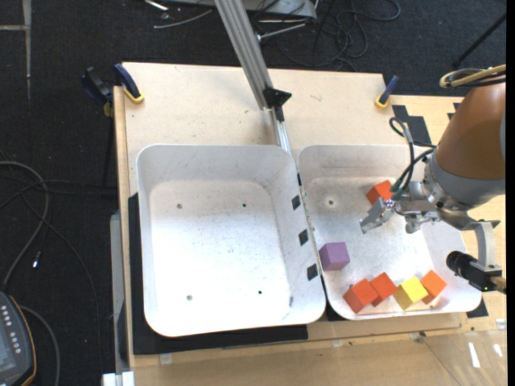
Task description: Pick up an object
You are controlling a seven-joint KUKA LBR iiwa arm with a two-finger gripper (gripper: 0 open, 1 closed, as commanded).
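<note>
Two white bins sit side by side on the worktop (201, 103), and I will place everything from the right bin (338, 163), since all the blocks are in it. The left bin (209, 232) lies just beside it, their walls touching along the middle; I take it for the drop-off side, though that is my guess.

From the right bin's right rim the arm (475, 147) leans in, its orange band above the wrist. It hangs over the bin's upper right part, which I read as a reach toward a block there.

The pincer (390, 214) comes next in size. Its two grey fingers look spread apart, one slanting toward the bin's middle, the other nearer the wrist. I see no block between them, so I count it as holding nothing. Whether a fingertip touches anything I cannot tell from this slant.

Blocks last. An orange block (378, 192) sits in the bin's upper right, just beside the pincer and partly tucked behind it; it seems the likely target. A purple block (334, 255) lies near the bin's left wall, well apart from the pincer. Along the bin's lower wall a row crowds together: a red-orange block (361, 294), another red-orange block (384, 284), a yellow block (413, 291) and a small orange block (434, 283).
</note>
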